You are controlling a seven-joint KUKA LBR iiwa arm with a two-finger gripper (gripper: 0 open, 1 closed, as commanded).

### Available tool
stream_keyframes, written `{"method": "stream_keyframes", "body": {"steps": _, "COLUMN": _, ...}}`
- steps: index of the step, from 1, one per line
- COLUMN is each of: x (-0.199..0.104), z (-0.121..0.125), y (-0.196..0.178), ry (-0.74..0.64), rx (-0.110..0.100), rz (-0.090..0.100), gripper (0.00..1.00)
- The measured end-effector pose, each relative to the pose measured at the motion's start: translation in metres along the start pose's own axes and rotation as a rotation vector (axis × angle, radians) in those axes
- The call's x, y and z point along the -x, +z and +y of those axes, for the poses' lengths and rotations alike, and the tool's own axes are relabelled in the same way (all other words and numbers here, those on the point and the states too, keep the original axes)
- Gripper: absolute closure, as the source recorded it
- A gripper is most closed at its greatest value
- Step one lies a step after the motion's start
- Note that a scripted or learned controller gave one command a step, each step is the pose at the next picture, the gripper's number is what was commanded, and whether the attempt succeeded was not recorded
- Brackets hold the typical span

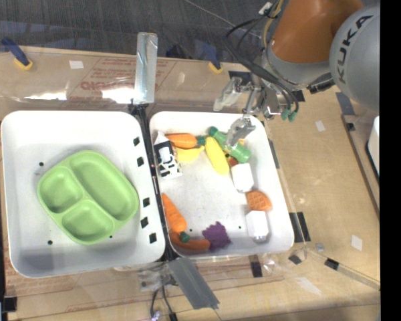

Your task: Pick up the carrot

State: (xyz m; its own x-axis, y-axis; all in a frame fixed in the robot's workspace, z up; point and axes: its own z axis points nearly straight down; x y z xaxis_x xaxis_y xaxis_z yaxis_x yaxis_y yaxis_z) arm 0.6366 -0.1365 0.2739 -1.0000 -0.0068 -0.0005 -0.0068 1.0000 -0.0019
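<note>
Two orange carrot-like pieces lie in the right bin. One carrot rests near the far wall beside a yellow piece. The other carrot lies along the left wall, pointing toward the near corner. My gripper hangs over the far right part of this bin, just above a yellow corn cob and a green piece. It is to the right of the far carrot, with nothing visibly held.
The right bin also holds a white block, an orange slice, a white piece, purple grapes, a brownish sausage and a black-and-white tag. A green divided plate lies in the left bin.
</note>
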Motion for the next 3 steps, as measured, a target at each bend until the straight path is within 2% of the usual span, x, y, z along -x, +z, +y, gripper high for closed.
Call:
{"method": "stream_keyframes", "body": {"steps": 1, "x": -0.080, "z": -0.067, "y": 0.019, "ry": 0.034, "rx": 0.000, "rz": 0.001, "gripper": 0.00}}
{"method": "stream_keyframes", "body": {"steps": 2, "x": -0.128, "z": -0.073, "y": -0.005, "ry": -0.072, "rx": 0.000, "rz": -0.001, "gripper": 0.00}}
{"method": "stream_keyframes", "body": {"steps": 3, "x": -0.154, "z": -0.071, "y": 0.179, "ry": -0.142, "rx": 0.002, "rz": 0.000, "gripper": 0.00}}
